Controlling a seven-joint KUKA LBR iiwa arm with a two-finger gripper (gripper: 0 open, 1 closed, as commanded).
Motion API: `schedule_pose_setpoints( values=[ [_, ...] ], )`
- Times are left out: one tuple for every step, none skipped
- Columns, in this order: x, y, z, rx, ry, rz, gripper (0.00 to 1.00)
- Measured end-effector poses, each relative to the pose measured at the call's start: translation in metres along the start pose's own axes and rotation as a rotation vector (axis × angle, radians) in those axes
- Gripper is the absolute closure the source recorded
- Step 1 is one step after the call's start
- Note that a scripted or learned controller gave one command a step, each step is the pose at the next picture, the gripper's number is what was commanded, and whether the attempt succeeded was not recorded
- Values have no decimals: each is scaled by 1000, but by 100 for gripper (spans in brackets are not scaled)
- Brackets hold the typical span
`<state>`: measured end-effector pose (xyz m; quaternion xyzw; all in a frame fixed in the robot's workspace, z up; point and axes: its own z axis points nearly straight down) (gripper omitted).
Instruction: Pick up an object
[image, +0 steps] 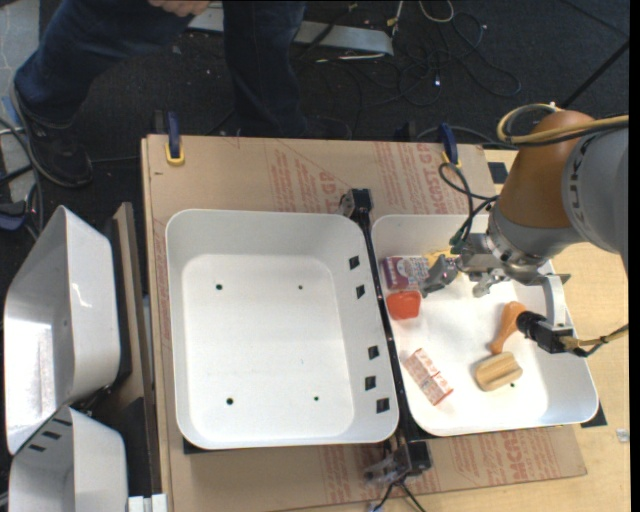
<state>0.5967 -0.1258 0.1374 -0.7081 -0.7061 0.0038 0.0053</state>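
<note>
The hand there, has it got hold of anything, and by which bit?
It cannot be told. The hand sits low in the right bin, beside a purple packet and red cup.

Arm (575, 180) enters from right edge of frame, upper right quadrant. Grey link at far right, orange band bulging left of it at wrist, grey wrist housing below band. Wrist tilted down and toward frame left. Gripper (445, 272) juts left from wrist, at right-centre of frame, low and near horizontal. Metal finger parts point toward frame left; their spacing too small and cluttered to read. Cables loop off wrist, upper and lower right.
</note>
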Motion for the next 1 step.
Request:
schedule_pose_setpoints(
  values=[
    [-9,39,45,-14,-1,-6,0]
  ],
)
